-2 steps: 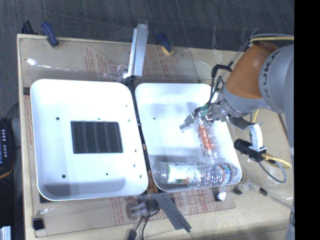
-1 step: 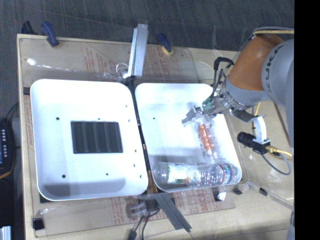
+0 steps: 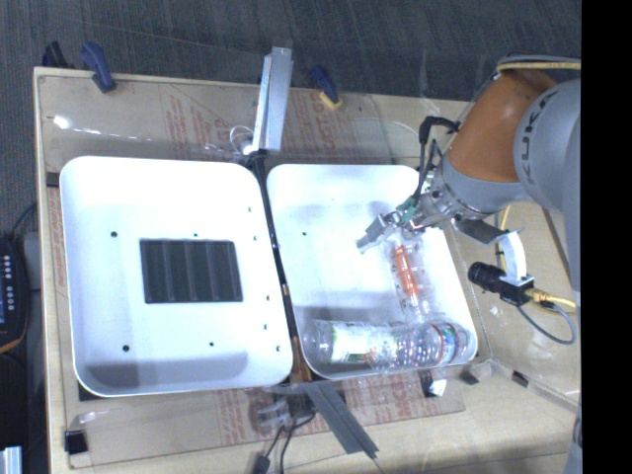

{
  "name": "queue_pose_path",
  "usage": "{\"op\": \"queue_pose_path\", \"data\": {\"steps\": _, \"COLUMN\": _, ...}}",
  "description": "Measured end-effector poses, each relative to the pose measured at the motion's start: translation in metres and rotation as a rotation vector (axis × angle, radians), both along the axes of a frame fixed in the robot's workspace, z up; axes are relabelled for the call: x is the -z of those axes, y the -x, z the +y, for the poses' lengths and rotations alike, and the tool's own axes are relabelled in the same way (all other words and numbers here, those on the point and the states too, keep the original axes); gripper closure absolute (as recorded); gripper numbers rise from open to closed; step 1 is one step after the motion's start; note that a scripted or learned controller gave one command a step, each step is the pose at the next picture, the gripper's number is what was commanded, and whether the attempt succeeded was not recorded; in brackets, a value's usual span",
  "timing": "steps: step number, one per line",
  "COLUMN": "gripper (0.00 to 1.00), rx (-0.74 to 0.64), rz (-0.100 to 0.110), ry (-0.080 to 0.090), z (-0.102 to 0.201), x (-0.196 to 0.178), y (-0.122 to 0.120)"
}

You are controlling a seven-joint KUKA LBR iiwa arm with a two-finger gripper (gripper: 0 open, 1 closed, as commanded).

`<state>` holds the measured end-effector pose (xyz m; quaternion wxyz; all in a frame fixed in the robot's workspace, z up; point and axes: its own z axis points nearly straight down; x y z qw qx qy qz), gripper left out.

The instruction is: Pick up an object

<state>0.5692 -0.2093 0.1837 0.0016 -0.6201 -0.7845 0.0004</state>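
A grey robot arm with an orange band (image 3: 523, 126) reaches in from the right over the right-hand shallow white bin (image 3: 316, 265), one of two set side by side on a pale wooden tabletop (image 3: 513, 403). Its metal two-finger gripper (image 3: 383, 227) hangs above the upper middle of that bin, pointing towards the centre divide. From this slanted view it cannot be told whether the jaws stand wide or narrow.

Just below the gripper, near the bin's right wall, lies a small clear plastic container with orange contents (image 3: 407, 273). It lies lengthwise, and appears to be apart from the gripper, though glare makes the gap hard to judge. Along the near wall of the same bin a large clear plastic bottle with a printed label (image 3: 385, 344) rests on its side, spanning most of the bin's width. The small container's lower end comes close to it.

The left-hand shallow white bin (image 3: 99, 265) holds a dark ribbed rectangular panel (image 3: 191, 271), flat in its centre and well apart from the arm. Blue clamps (image 3: 99, 67) grip the far edge of the tabletop, and a grey metal bar (image 3: 274, 97) rises behind the seam between the bins.
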Motion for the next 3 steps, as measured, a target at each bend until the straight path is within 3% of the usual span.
{"op": "queue_pose_path", "data": {"steps": 1, "gripper": 0.00, "rx": -0.055, "rz": -0.004, "ry": 0.002, "z": -0.0008, "x": -0.0071, "y": -0.0164}}
{"op": "queue_pose_path", "data": {"steps": 3, "gripper": 0.00, "rx": -0.137, "rz": 0.002, "ry": -0.001, "z": 0.0008, "x": 0.0014, "y": -0.0074}}
